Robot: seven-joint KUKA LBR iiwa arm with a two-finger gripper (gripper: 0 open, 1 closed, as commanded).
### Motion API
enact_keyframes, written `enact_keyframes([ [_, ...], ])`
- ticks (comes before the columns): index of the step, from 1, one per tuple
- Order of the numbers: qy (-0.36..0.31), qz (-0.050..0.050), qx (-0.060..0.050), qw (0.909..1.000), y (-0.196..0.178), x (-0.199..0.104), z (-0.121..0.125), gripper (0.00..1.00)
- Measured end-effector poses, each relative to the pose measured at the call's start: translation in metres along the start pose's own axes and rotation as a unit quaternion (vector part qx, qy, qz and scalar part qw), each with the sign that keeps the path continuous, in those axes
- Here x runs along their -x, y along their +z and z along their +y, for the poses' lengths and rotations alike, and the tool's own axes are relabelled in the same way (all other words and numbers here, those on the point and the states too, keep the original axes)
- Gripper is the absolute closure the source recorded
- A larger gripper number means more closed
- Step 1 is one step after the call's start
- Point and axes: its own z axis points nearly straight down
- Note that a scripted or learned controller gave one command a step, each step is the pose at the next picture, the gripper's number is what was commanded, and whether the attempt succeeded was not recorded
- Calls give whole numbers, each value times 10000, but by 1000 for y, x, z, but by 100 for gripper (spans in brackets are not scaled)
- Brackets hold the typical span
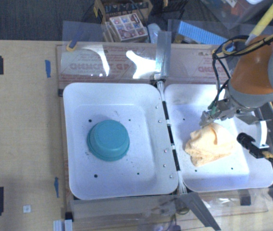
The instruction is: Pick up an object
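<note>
Your gripper [212,117] hangs low in the right bin [259,177], at the far edge of a crumpled pale-yellow cloth [209,146] — the nearest candidate for the pick. Whether it is spread or closed, or has any fabric, you cannot tell from this angle. The risk: a pinch at the edge catches one loose fold, which slides free on the lift. The teal bowl [108,139] sits upside down in the left bin [74,100].

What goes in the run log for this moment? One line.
arm: over right bin | gripper: at yellow cloth | teal bowl: left bin
</note>
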Motion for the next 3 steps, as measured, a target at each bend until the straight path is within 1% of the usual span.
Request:
enact_keyframes([
  [1,-667,-10,34,9978,63,32,12,0],
  [2,-648,-21,60,9979,52,34,13,100],
  [3,-650,-21,59,9979,52,34,13,0],
])
